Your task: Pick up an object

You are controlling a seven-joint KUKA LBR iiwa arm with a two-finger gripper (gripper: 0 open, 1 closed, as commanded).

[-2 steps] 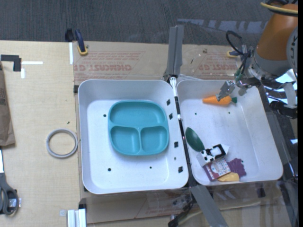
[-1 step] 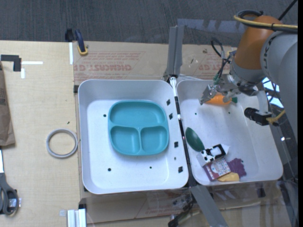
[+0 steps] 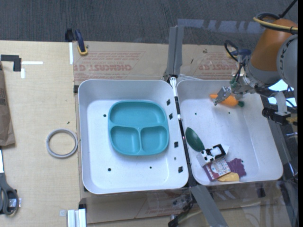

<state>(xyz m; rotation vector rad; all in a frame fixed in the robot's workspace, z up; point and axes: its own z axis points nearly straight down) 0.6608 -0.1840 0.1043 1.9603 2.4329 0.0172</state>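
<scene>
Gripper (image 3: 226, 94) at right bin's (image 3: 265, 174) far edge, jaws pinching orange object (image 3: 230, 100); a straight, slow lift should keep it seated.

Even, bright overhead light fills the scene, with the white bins (image 3: 90, 141) nearly washed out. Shadows are soft and short. Detail is slightly soft and grainy throughout, sharper nowhere.

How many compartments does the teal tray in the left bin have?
3. The teal tray in the left bin has one wide compartment across its far side and two smaller ones side by side along its near side.
</scene>
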